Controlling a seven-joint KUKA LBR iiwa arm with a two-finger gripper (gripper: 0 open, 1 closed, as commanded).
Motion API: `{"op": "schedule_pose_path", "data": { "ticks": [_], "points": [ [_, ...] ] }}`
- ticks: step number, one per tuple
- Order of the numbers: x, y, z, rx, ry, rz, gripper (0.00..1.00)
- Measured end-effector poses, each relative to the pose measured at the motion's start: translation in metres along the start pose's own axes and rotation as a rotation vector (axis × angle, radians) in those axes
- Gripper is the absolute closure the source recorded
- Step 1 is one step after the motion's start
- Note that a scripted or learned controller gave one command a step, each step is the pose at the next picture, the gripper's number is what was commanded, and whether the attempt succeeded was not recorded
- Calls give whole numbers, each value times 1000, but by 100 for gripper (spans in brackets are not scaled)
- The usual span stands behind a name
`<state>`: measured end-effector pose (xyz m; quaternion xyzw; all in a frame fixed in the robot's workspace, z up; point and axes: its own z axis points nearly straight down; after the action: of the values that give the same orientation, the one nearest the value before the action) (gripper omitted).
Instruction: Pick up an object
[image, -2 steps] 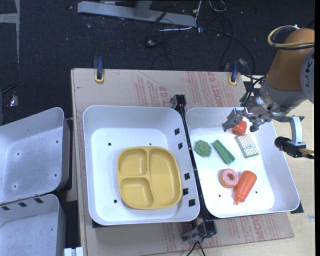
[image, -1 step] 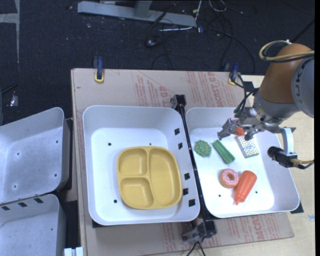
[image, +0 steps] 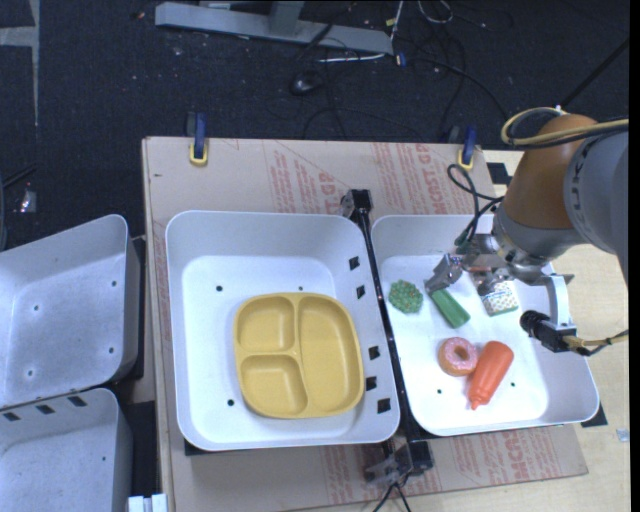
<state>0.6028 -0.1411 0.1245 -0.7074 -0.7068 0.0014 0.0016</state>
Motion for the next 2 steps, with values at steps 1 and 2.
{"op": "schedule_pose_path", "data": {
  "ticks": [1, 2],
  "points": [
    [0, 2, -13, -5, -1, 0, 100],
    [5, -2, -74, -11, -2, -4, 100]
  ]
}}
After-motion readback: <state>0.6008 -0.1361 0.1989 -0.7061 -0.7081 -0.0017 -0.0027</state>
